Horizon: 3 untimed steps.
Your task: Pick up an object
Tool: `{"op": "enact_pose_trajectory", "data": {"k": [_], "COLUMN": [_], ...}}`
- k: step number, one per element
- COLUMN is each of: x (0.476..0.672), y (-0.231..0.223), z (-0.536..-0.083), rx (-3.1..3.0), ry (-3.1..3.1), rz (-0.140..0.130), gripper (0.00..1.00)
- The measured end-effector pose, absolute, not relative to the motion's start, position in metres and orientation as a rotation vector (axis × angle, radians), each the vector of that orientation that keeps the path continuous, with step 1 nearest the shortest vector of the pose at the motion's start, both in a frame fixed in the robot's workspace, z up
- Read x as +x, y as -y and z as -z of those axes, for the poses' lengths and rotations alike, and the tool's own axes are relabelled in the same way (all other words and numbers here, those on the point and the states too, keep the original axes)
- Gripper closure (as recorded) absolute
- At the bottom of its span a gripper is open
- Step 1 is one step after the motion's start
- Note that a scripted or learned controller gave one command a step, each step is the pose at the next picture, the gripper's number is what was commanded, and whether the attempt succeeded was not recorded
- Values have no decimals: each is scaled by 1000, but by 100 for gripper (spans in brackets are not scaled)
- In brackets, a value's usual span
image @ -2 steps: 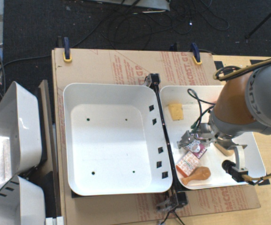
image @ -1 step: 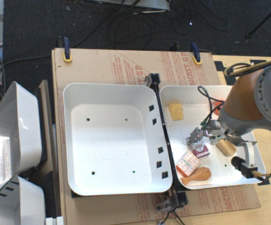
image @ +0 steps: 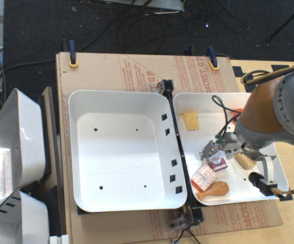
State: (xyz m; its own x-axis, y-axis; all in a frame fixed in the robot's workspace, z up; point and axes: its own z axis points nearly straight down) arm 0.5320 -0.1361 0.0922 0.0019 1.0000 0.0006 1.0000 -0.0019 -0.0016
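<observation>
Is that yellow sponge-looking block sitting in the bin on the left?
No, the yellow block lies in the right bin, near its far edge, beside the divider.

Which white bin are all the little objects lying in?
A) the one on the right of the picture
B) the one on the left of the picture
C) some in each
A: the yellow sponge block, the red-and-white packet and the orange-brown lump all lie in the right bin, where the pincer hovers.
</observation>
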Motion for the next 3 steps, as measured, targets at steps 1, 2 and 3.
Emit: {"op": "enact_pose_trajectory", "data": {"k": [1,2,3], "x": [533,502,517], "y": [137,92,10], "z": [-102,-115,-197], "rx": [-2225,-2214,-2211], "ry": [2219,2224,2237], "rz": [0,0,13], "gripper": [100,100,100]}}
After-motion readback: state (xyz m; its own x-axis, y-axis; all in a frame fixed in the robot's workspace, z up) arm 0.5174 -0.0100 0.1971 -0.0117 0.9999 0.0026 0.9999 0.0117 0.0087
